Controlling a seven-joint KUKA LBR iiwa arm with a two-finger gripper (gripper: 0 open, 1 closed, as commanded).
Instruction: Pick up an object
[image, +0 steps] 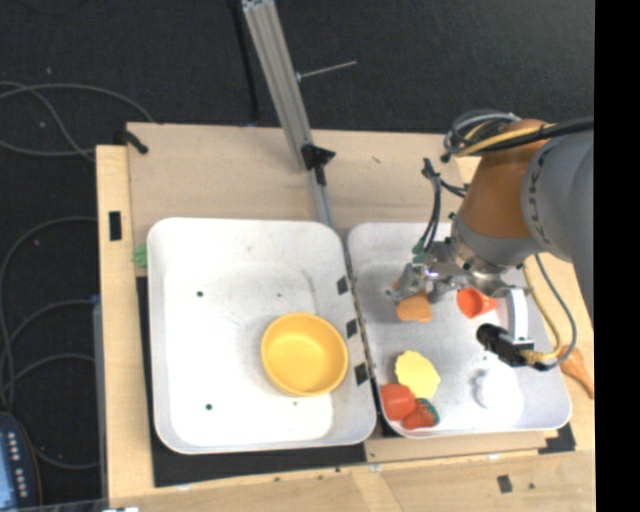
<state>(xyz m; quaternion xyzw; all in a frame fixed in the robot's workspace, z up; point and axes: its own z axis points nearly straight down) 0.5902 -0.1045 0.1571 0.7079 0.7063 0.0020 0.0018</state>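
In left bin yellow bowl; right bin (tool state unclear) orange piece.

Gripper fingertips hidden (wrist above); arm cut off right.

A grey metal pole slants down from the frame's top centre to the wooden bench. Loose cables lie on the dark floor at left.
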